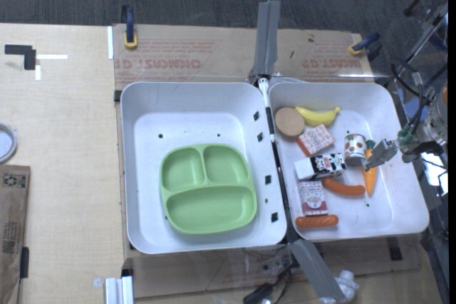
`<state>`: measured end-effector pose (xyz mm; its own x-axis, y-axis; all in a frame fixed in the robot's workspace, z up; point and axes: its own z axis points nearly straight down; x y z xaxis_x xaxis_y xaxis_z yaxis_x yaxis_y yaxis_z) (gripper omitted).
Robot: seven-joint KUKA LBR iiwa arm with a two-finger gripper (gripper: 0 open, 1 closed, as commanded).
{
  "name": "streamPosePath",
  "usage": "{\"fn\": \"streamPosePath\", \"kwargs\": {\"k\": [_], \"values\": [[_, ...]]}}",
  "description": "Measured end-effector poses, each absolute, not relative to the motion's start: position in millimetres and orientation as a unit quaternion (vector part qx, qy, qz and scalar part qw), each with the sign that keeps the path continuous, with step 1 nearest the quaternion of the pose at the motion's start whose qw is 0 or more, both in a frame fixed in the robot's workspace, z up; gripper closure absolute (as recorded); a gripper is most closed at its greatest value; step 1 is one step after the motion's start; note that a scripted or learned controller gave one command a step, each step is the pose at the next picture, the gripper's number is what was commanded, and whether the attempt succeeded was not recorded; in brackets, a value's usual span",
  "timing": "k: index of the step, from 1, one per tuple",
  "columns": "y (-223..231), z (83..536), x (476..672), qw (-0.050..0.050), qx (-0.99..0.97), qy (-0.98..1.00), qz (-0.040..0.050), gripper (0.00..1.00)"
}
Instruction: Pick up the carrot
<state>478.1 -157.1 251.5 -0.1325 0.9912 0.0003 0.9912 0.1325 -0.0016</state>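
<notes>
1. A pale wooden desk [57,153] is seen carrying two white bins; the right bin [399,221] holds the food items.
2. The carrot [370,178] is found near that bin's right wall, its long axis roughly vertical in view.
3. The pincer [379,154] is placed at the carrot's upper end, reaching from the right; whether it is spread or pressed together cannot be told.

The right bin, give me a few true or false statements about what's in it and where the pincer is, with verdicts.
1. The carrot lies in the right bin. True.
2. The pincer is over the left bin. False: it is over the right bin, by the carrot's top end.
3. The green plate sits in the left bin. True.
4. The banana lies on the green plate. False: it is in the right bin, next to the round brown cookie.
5. The carrot rests on the banana. False: they lie apart.
</notes>
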Motion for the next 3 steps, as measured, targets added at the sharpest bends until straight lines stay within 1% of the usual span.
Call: {"fn": "streamPosePath", "kwargs": {"k": [1, 2, 3], "values": [[-171, 109, 476.9, 0.001, -0.627, -0.779, 0.0004, 0.00], [-146, 171, 478.4, -0.001, -0.479, -0.878, -0.0002, 0.00], [-158, 92, 514.4, 0.000, -0.366, -0.931, -0.0003, 0.00]]}}
